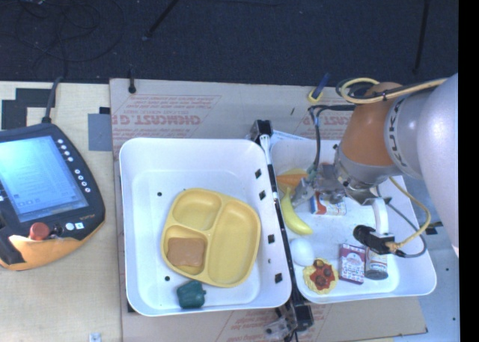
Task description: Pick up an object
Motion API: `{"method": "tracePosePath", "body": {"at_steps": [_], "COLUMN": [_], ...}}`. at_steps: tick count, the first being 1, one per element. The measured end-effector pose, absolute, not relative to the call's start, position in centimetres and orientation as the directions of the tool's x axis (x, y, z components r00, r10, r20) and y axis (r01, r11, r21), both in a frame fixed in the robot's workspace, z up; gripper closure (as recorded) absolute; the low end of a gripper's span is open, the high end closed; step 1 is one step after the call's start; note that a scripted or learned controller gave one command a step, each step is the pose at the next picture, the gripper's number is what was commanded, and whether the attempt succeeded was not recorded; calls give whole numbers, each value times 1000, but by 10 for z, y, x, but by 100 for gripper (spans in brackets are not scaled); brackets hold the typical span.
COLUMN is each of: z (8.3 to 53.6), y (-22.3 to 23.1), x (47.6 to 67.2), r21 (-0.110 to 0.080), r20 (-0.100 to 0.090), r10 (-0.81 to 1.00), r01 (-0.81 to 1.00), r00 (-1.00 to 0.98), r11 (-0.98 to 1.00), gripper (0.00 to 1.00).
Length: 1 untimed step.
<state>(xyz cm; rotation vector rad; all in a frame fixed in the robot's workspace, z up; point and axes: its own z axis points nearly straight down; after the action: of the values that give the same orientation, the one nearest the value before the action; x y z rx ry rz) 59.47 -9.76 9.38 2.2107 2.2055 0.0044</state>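
Observation:
My gripper (313, 192) hangs low in the right bin (419, 277), near its upper left part, under the orange-banded wrist. Just left of it lies a yellow banana (293, 217), with an orange item (290, 179) above that. A small white, red and blue item (330, 205) sits right beside the gripper. Nearer the front are a white egg (301, 249), a round pizza-like toy (321, 275), a red box (352, 263) and a small can (376, 266).
The left bin (142, 183) holds a yellow divided plate (232, 232) with a brown slice (185, 252) in one compartment, and a green item (191, 295) by the front wall. A tablet pendant (41, 187) lies on the bench at far left.

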Motion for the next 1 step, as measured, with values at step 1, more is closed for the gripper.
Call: {"method": "tracePosePath", "body": {"at_steps": [1], "z": [89], "y": [-123], "x": [644], "r21": [2], "r20": [-1], "r10": [1000], "r01": [1000], "r00": [-3], "r11": [3], "gripper": [0]}}
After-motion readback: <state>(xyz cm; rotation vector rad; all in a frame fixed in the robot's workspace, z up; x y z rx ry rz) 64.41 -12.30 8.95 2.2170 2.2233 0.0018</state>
